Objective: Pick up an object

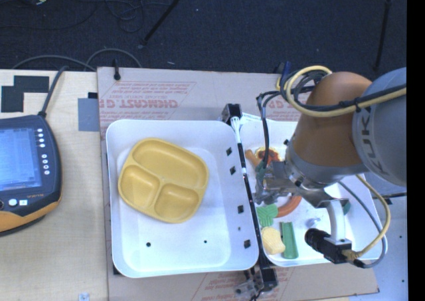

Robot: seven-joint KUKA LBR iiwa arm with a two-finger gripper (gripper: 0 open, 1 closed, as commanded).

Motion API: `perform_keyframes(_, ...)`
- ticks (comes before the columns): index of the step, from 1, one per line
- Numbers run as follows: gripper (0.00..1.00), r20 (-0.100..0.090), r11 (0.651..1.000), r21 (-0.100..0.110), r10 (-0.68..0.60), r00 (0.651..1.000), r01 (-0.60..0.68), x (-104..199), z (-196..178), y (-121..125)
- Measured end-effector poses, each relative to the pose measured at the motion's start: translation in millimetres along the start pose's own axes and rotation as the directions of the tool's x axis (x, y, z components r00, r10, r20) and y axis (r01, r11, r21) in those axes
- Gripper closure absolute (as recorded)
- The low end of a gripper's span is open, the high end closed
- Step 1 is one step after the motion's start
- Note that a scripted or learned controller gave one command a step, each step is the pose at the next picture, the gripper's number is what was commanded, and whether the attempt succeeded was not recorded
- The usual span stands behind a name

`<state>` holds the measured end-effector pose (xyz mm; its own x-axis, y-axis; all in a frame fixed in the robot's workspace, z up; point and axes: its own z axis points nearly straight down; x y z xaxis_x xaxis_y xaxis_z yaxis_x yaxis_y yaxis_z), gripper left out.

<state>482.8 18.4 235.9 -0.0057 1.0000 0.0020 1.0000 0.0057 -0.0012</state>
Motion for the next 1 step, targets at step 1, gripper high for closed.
perform_keyframes(1, 1.00, -0.001, 1.000, -0.007, -0.003, 1.000, 0.003, 65.0, -111.0, -6.3)
